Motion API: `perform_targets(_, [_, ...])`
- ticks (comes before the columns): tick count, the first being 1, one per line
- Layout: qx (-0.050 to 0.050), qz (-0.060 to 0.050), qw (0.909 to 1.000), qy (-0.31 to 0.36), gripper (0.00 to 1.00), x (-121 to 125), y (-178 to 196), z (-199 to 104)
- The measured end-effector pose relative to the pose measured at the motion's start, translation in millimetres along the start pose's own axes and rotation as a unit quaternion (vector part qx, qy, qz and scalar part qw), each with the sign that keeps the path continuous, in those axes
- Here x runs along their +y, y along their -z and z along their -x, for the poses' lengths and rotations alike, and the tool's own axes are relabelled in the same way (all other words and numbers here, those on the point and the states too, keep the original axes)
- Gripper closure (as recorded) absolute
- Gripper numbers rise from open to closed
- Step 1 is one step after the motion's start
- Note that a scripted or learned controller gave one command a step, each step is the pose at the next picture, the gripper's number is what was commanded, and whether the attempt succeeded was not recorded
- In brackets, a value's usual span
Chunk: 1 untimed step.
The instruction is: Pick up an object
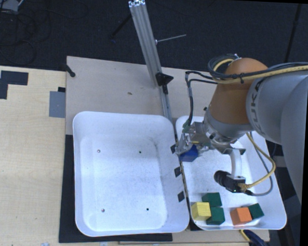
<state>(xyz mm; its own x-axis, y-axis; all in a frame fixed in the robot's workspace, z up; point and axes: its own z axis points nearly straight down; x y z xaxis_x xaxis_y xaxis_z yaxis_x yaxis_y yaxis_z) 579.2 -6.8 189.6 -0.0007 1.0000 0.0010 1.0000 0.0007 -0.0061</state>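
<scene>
My gripper (189, 147) hangs over the left edge of the right bin (276, 211), close to the wall between the two bins. A small blue block (190, 154) sits between its fingertips, and the fingers are shut on it. The grey arm with its orange band (236, 96) reaches in from the right and hides the back of the right bin. At the front of that bin lie a yellow block (201, 209), two dark green blocks (212, 199) (216, 217), an orange block (241, 215) and another green block (256, 210).
The left bin (84, 157) lies beside the right one, its rim just left of the gripper. A slanted aluminium rail (148, 49) rises behind the bins. A black cable and connector (228, 180) hang from the wrist over the right bin.
</scene>
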Motion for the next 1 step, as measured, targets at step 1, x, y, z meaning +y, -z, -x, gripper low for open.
perform_targets(1, [0.000, 0.002, 1.0000, 0.002, 1.00, -18.6, 28.8, -57.9])
